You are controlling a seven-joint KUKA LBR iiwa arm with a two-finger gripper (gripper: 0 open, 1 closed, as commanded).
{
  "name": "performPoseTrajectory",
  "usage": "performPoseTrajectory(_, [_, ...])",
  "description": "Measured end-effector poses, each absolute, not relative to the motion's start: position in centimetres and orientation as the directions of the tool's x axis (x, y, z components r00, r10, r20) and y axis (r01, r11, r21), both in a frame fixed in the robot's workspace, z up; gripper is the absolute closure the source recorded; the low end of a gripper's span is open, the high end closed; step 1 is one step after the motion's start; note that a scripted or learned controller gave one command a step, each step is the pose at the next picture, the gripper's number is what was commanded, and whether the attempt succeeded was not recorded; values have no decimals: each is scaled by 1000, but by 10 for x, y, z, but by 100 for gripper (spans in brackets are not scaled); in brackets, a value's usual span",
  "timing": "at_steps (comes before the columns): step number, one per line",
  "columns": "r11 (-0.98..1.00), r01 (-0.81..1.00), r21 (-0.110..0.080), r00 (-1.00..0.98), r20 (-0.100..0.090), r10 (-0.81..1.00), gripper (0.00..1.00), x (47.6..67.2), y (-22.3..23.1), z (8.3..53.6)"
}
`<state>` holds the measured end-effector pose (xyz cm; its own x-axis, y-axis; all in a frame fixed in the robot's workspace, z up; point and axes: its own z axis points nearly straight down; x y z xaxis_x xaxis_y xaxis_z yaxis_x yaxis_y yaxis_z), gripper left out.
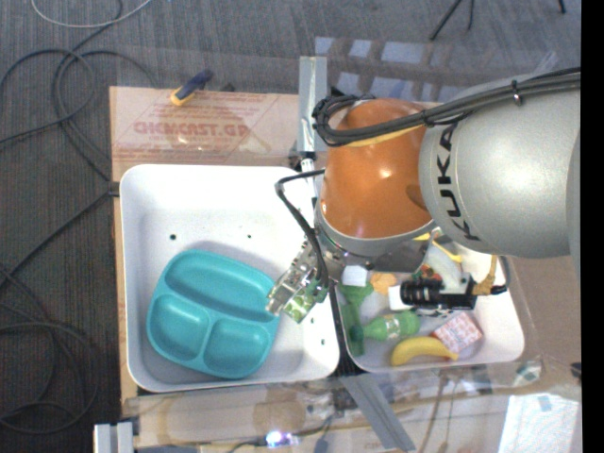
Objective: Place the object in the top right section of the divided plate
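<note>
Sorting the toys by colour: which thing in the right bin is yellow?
The banana, lying at the right bin's front edge; beside it sit a green bottle and a pink block.

Even overhead light, fairly bright; left white bin (189, 192) slightly blown out, soft shadow under the arm on its right wall. Broad glare on orange band (373, 173) and grey arm (514, 177). Overall soft focus, bottom edge blurriest, carpet dark
</note>
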<state>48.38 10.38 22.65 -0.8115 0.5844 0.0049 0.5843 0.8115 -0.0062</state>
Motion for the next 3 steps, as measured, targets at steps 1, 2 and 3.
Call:
performPoseTrajectory(1, [873,488,-5,-873,4,488,100,484,141,246])
performPoseTrajectory(2, [889,457,-7,-889,5,457,100,484,154,229])
performPoseTrajectory(3, [908,419,-5,-908,4,419,100,484,186,238])
